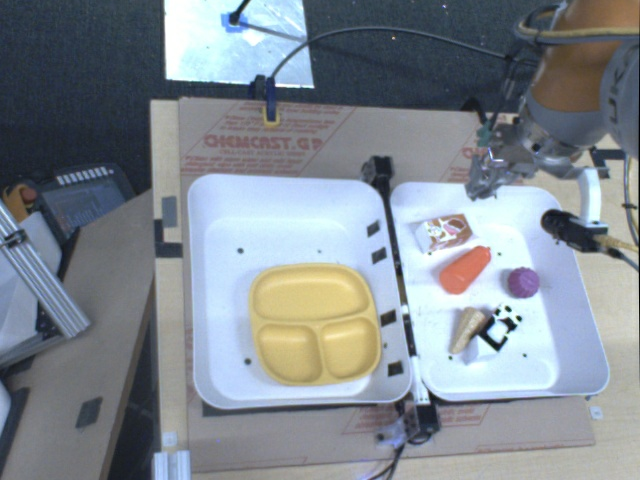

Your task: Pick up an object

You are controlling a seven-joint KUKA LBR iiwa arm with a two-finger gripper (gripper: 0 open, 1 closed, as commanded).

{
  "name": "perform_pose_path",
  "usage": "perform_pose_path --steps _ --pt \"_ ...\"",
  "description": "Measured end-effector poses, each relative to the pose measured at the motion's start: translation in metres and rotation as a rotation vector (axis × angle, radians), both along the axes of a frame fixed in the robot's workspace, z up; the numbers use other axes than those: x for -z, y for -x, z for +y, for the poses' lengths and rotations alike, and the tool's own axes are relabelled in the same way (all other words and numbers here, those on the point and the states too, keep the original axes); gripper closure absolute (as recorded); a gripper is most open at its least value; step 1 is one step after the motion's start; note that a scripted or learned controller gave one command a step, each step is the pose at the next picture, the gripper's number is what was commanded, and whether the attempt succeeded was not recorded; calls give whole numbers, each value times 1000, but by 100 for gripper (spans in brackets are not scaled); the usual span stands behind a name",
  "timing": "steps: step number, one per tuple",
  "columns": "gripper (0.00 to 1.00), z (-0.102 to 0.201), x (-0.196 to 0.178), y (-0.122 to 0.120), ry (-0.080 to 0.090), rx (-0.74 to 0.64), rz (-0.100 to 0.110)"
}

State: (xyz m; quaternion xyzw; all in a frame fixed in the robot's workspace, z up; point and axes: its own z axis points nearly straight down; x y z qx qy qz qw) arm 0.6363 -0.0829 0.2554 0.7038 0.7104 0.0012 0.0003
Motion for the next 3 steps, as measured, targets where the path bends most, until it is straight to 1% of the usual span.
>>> perform_pose_path --steps 1,2,3 --pt "100 55 4 8 0 0 1" --pt "100 102 6 37 0 0 3" --pt "100 141 18 51 0 1 3"
